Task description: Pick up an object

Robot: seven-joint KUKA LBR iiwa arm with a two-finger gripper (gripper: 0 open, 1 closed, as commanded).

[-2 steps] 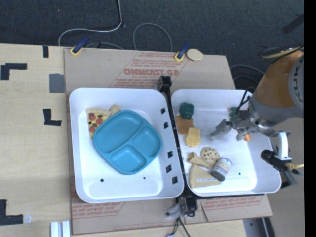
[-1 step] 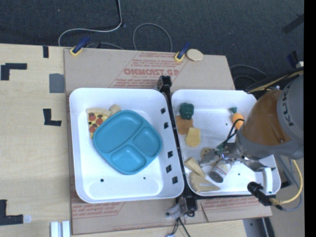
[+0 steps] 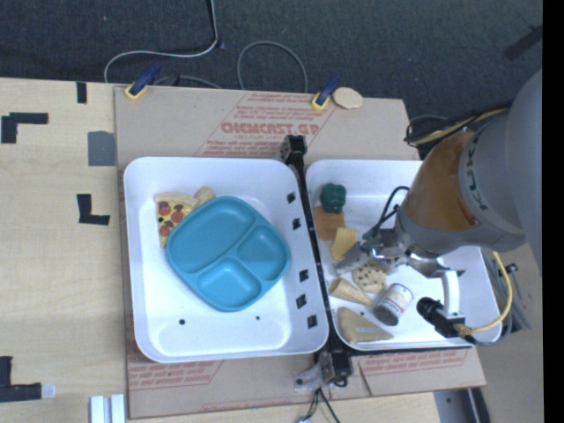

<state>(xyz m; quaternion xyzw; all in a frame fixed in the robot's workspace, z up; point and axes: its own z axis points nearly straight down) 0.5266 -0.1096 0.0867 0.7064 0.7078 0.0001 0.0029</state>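
A: Yellow wedges and a few other small play-food pieces lie crowded in the left half of the right bin (image 3: 352,167). Just under the tool (image 3: 381,250) sits a round speckled cookie (image 3: 368,279), flat on the bin floor.

B: And beside it?

A: A yellow cheese wedge (image 3: 344,241) to the upper left, its point aimed down and left. A paler wedge (image 3: 350,292) lies just below the cookie, long axis slanting from upper left to lower right. A third, cream-coloured wedge (image 3: 361,327) lies near the bin's front wall, long axis nearly level.

B: Anything upright?

A: A small can (image 3: 392,302), white with a dark end, lies on its side, long axis running from upper right to lower left, dark end lowest. A green piece (image 3: 332,197) stands at the back, with an orange block (image 3: 327,223) touching it in front.

B: Is the tool holding something?

A: Cannot tell; the wrist and the orange band (image 3: 441,192) hide it from above.

B: The other bin?

A: The left bin (image 3: 141,236) holds a blue divided plate (image 3: 227,252), tilted, overlapping a pizza slice (image 3: 170,210) at its upper left corner. Both bins rest on cardboard (image 3: 256,126) on the desk (image 3: 53,236).
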